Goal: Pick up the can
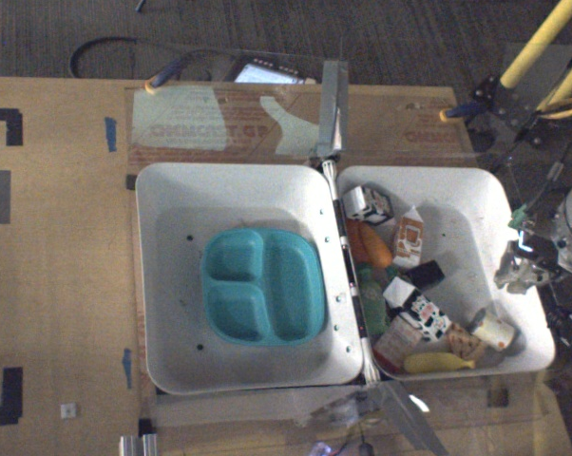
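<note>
Task not started, as far as can be judged. Can [367,200] lies in the right bin [467,183], up and to the right of the plate [263,286], just across the divider btwn the bins. It's small, w/ a dark-and-white label, on its side. Nothing touches it.

Gripper [522,268] is far right of the plate, at the right bin's outer rim, well apart from the can. Nothing seen in its grasp. How wide it's set: can't tell, as it's blurred and partly cut by the wrist.

Left to do: cross the bin, come down on the can, close, lift.

Hard to make out: the can's ends and exact lie, since it's tucked by the rim w/ an orange item [372,243] just below it. The clutter right of the plate, incl. carton [409,236], banana [440,361] and cup [493,332], overlaps, so edges are unclear. Arm mostly off-frame.
</note>
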`<state>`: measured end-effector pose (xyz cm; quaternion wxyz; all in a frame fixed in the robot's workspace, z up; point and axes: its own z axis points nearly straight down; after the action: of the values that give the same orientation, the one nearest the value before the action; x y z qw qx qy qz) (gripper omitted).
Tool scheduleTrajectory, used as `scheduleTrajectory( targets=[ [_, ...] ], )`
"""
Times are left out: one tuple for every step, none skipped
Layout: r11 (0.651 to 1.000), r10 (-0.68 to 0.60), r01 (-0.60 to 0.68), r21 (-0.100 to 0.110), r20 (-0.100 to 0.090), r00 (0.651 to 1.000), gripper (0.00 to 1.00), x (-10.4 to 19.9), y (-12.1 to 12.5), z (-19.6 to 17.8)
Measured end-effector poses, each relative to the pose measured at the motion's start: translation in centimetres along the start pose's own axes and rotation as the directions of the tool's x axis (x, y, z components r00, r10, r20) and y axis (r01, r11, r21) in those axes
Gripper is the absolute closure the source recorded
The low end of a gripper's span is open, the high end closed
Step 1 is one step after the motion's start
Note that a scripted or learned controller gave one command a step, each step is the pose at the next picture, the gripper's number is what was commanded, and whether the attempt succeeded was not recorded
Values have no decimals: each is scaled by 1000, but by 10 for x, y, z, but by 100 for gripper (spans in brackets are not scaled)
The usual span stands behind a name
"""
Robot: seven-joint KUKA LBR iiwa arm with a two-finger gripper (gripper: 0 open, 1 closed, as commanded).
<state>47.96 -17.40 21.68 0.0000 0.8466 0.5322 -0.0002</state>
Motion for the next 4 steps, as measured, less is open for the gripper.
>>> scheduleTrajectory(
  targets=[
    [996, 88, -88, 2, 1, 996, 100, 3, 50, 75],
    [751, 660, -660, 2, 2, 751, 100, 3, 47, 37],
    [659, 752, -752, 1, 2, 659, 100, 43, -20, -98],
    [604, 797, -797, 4, 4, 604, 100, 29, -15, 8]
  ],
)
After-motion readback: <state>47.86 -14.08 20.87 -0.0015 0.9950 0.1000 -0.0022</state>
